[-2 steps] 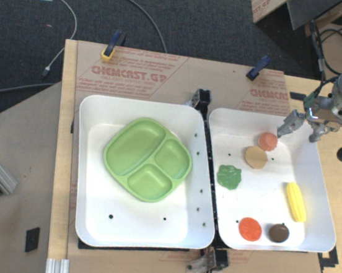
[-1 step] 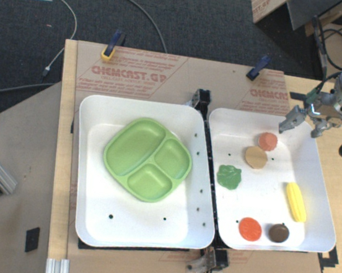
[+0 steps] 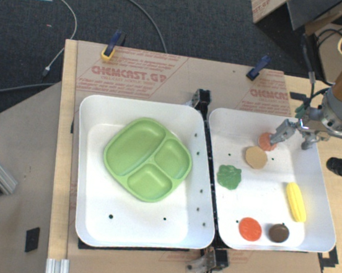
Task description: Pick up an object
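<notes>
gripper [image 3: 278,136] hangs just above the small pink piece [image 3: 265,141], up-right of the tan disc [image 3: 256,158]; grip state unclear, so centre over pink before descending.

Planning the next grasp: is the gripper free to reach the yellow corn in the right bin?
Probably yes. The corn lies apart from other items, nothing above it; the gripper hangs nearby.

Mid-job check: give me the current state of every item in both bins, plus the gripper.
Green tray: flat in left bin, compartments bare.
Pink piece: right bin, at the gripper tip, partly hidden.
Tan disc: lying free.
Broccoli: lying near the left wall.
Corn: on its side.
Tomato: beside brown piece, apart.
</notes>
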Robot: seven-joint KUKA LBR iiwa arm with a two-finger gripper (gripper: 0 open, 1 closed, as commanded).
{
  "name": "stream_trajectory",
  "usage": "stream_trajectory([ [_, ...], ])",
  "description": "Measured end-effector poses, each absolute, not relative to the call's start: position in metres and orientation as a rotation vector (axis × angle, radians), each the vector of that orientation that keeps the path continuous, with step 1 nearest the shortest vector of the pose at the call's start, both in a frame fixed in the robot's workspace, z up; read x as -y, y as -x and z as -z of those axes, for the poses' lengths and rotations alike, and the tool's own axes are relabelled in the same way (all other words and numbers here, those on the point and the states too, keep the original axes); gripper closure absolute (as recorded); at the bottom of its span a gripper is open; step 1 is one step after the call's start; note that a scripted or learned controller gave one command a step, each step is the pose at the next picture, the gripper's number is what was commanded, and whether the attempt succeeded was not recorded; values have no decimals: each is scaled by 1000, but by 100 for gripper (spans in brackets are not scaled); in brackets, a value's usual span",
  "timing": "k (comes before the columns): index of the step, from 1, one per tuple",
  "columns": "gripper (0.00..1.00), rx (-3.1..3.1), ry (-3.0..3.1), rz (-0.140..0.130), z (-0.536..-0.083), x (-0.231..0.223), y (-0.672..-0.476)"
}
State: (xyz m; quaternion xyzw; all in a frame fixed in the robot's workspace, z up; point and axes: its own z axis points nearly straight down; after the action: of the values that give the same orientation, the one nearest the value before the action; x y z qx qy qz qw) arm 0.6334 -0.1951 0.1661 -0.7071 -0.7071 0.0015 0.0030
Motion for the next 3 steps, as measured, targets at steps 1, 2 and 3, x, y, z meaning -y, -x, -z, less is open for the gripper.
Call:
stream_trajectory([
  [1, 0, 2217, 2217, -5, -121, 196, -626],
  [2, 0, 2221, 2221, 3, -87, 196, -628],
  [3, 100, 2229, 2223, 13, -103, 195, -631],
])
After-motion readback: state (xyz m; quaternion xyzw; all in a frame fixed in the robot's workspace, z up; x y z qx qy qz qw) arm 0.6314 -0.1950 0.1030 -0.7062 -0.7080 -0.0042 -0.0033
